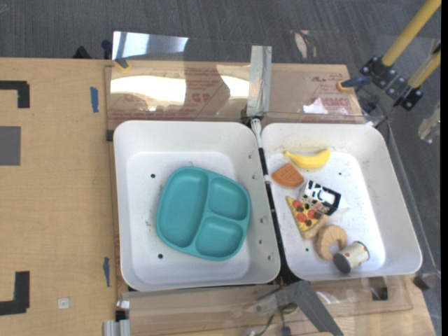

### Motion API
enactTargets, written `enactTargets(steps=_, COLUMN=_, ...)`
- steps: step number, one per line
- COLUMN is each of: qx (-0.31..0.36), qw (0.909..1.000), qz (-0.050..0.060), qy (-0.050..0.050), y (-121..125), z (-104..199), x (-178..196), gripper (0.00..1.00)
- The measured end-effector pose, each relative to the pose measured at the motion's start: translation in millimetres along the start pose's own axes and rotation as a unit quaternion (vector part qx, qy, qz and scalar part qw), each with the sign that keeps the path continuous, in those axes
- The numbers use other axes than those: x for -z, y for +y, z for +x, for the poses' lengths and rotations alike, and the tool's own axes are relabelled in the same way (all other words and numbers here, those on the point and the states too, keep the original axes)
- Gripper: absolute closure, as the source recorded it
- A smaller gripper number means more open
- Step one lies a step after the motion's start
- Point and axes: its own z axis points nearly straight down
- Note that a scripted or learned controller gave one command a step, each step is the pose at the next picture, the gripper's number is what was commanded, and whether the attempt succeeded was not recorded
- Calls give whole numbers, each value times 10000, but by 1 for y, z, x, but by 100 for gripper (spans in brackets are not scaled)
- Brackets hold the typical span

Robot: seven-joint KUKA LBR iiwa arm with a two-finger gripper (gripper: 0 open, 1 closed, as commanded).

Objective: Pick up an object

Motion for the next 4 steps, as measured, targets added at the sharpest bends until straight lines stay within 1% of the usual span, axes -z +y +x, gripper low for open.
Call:
enactTargets(steps=1, qx=-1649, qw=9863, qz=7, qy=15, y=-7, z=9, x=58, gripper=100)
enactTargets(steps=2, qx=-3967, qw=9179, qz=38, qy=64, y=-14, z=25, x=11, gripper=100)
enactTargets(steps=3, qx=-6132, qw=7899, qz=46, qy=42, y=-29, z=52, x=27, gripper=100)
enactTargets(steps=4, qx=-6616, qw=7497, qz=86, qy=74, y=-15, z=88, x=-114, gripper=100)
